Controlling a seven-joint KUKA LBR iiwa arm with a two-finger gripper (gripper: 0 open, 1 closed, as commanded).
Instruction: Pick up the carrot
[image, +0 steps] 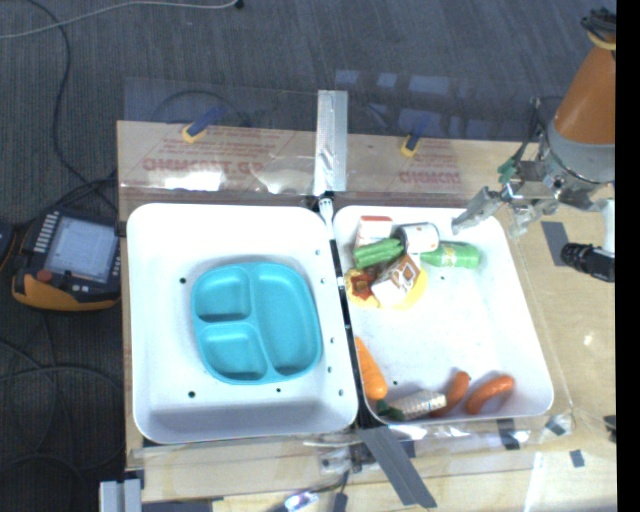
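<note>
From the camera above the bench (560, 330), two white bins sit side by side. The left bin (160, 260) holds a blue tray (258, 320) with three compartments, lying near the middle of the bin floor.

The right bin (500, 320) holds the rest. The carrot (371, 372) lies against the bin's left wall, toward the near end, its thick end pointing to the near corner. Just beside it along the near wall lies a corn cob (418, 405), and next to that two sausages (478, 391), the right one the larger. At the far end of this bin is a small heap: a green bottle (452, 257) lying on its side, a white can (420, 238), a green vegetable (377, 251) and a small carton (398, 280), all touching or overlapping one another.

The arm (590, 100) comes in at the upper right, its orange band above the grey wrist. The jaws (492, 208) hang over the far right corner of the right bin, well apart from the carrot. They stand spread, with nothing between them.

A handheld control unit (68, 262) lies on the floor to the left of the bench.
</note>
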